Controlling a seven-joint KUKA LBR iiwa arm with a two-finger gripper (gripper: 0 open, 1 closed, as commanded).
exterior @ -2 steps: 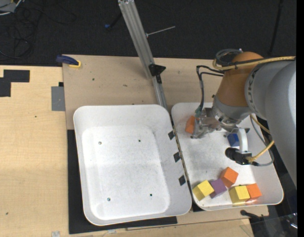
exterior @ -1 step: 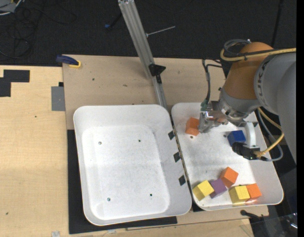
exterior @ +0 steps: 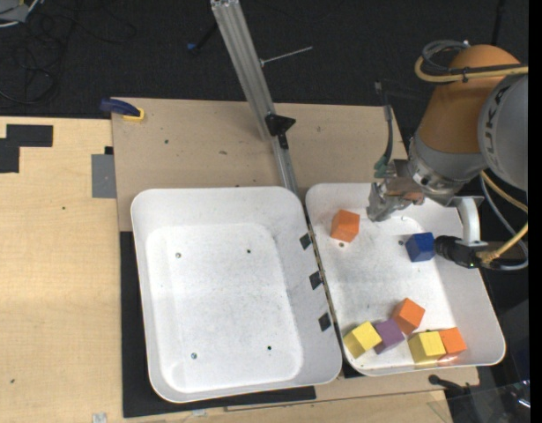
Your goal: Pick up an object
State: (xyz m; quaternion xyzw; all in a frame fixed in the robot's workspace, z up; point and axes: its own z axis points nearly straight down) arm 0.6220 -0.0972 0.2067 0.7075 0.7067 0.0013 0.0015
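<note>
My gripper [exterior: 381,208] hangs over the far part of the right bin [exterior: 374,274], its tip just right of an orange cube [exterior: 345,226] that lies apart from it. Nothing shows between its fingers. A blue cube [exterior: 419,247] sits a little to the right and nearer the front. At the bin's front lie a cluster of blocks: an orange one [exterior: 410,313], a purple one [exterior: 389,334], a yellow one [exterior: 363,337], another yellow one [exterior: 426,346] and an orange one [exterior: 451,341].
The left bin [exterior: 219,289] stands beside the right one, with black clips along their shared edge. A slanted metal rail [exterior: 253,86] rises behind the bins. A blue and yellow clamp [exterior: 122,108] sits at the bench's far left corner.
</note>
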